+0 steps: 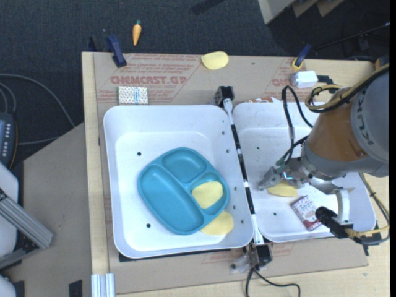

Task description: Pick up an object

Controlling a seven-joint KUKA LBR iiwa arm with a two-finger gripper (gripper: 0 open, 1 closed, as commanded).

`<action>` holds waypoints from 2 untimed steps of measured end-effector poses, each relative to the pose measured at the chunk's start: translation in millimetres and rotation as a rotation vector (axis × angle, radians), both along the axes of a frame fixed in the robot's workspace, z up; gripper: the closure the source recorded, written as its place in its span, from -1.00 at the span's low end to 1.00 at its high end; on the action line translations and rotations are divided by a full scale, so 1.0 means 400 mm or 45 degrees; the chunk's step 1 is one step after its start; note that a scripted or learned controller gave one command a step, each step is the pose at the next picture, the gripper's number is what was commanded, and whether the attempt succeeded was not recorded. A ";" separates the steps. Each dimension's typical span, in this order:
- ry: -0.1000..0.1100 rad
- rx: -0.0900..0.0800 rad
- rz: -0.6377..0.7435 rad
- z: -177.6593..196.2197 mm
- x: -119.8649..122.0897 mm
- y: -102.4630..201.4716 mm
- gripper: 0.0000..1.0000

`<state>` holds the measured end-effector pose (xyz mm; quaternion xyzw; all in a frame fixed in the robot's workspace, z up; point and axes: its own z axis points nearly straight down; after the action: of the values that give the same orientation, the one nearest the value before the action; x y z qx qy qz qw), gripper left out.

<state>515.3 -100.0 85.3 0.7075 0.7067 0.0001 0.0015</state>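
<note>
Gripper (276, 179) sits low in the right bin (266, 129), reaching in from the right under the grey arm (349, 135); fingers look slightly spread, tips touching or just over the left end of a flat yellow piece (286, 190), nothing clearly pinched between them. Yellow piece lies on the bin floor with its long axis roughly left-right, tilted a bit down to the right. Just right of it, a small red-and-white packet (304, 209) lies diagonal, near the bin's front edge. Black cable loops over the bin's back half; arm body covers the bin's right side. Left bin (124, 166) holds one blue divided plate (173, 190), long axis diagonal from upper right to lower left. One yellow piece (208, 193) rests in a plate compartment, one more (218, 224) peeks from under the plate's lower right edge. Outside the bins: one yellow piece (215, 60) on the board at back, one small patterned packet (133, 94), one toy carrot (137, 33) on the floor. Yellow pieces total four, packets two, plates one.
</note>
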 end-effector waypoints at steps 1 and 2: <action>0.002 0.000 -0.001 -0.002 0.003 -0.169 -1.00; -0.007 0.000 -0.001 0.029 0.008 -0.167 1.00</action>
<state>518.6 -166.6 96.8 0.7079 0.7063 0.0020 0.0037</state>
